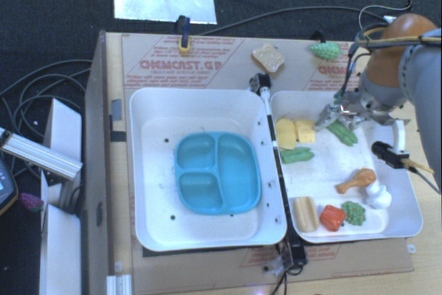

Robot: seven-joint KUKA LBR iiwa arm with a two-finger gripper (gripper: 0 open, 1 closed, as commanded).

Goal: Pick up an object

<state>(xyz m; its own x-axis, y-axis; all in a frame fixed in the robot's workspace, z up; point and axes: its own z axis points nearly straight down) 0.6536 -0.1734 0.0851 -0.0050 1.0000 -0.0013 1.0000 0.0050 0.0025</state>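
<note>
1. Over the far side of the right bin (413, 217), the arm (414, 65) has the gripper (340, 114) low above the white floor, right by a green bean pod (343, 132).

2. Whether those fingers are spread or pinched I cannot tell; the metal parts blur together and nothing is clearly seen between them.

3. So the score, as I judge it: nothing lifted yet. Every toy in view lies on the bin floor or the bench, so the pick is still to be made: close on something, then raise it clear.

4. The likeliest target is that green bean pod, lying at a slant just beside the gripper, on its near side, seemingly touching or all but touching the tips.

5. Other candidates: a yellow block (295, 131) just left of the gripper near the divider, and a second green pod (297, 155) nearer to us than that.

6. Well apart, toward the near right of the bin, sit a drumstick (356, 181), a white piece (378, 197), a broccoli (354, 212), a red pepper (332, 217) and a bread roll (304, 213).

7. The left bin (148, 148) holds a blue divided plate (217, 173), far from the action.

8. Outside the bins, on the far cardboard, lie a slice of toast (268, 58) and a green bunch of grapes (326, 50), out of play for now.
</note>
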